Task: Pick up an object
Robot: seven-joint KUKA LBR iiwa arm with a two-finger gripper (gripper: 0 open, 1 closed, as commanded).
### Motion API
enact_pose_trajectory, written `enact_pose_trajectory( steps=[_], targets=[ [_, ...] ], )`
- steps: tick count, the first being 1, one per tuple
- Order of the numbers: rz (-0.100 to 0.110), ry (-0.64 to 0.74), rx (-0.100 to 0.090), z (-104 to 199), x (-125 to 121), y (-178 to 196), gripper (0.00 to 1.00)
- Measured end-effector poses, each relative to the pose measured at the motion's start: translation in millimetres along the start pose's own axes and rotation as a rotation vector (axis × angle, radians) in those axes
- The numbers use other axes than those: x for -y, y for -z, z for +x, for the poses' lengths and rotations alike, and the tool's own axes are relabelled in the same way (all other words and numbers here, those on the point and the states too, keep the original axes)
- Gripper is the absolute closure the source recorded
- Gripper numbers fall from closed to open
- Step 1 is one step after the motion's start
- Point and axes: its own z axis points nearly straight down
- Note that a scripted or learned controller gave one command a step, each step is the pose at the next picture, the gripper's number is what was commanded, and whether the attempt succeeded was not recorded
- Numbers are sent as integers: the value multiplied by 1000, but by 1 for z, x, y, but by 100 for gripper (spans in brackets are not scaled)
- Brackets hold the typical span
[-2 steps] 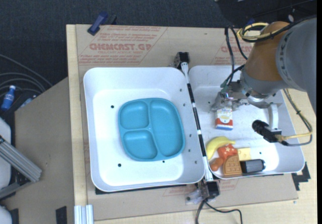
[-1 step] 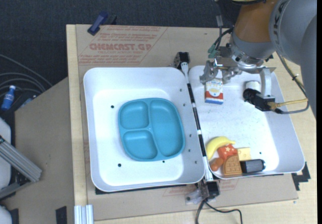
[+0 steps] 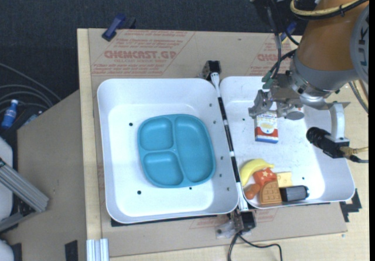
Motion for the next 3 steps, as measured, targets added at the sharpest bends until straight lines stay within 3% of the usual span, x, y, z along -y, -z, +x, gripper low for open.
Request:
enact_pose_trajectory(
  steps=[1,2,3],
  targets=[
    [-4,0,2,-37,-37,7,100],
    [0,0,0,-28,-1,11,100],
    [-4,0,2,-91,-40,-2,100]
  ],
)
